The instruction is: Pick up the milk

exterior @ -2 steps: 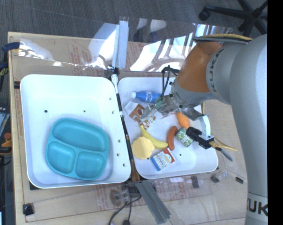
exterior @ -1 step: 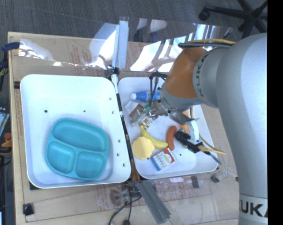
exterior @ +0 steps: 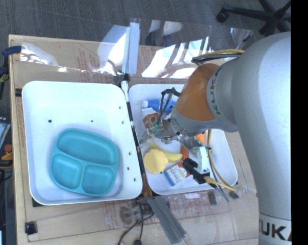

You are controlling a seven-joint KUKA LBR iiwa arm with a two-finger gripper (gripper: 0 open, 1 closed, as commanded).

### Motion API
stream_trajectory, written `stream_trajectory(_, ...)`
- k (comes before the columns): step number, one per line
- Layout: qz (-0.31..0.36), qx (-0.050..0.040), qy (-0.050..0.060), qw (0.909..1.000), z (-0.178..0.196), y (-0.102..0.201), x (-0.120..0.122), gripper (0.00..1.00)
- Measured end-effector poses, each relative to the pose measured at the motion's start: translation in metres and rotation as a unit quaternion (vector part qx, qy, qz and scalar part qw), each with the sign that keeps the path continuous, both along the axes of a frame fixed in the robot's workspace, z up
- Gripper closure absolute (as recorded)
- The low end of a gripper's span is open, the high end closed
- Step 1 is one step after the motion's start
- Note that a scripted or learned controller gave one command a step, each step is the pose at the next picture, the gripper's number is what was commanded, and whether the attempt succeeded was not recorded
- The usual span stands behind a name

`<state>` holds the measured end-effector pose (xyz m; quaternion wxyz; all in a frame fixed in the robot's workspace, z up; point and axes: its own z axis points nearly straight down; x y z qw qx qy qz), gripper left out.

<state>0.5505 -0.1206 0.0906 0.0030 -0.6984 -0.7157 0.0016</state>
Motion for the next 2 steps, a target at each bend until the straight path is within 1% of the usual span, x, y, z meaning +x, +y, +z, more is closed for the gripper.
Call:
stream_trajectory(1, -0.240, -0.0010, 0.001, 0.9707, -0.001, 0.015, -0.027, 0.00)
stream_trajectory(2, -0.316, -0.0012, -0.001, 0.9486, 0.001, 0.017, -0.072, 0.00)
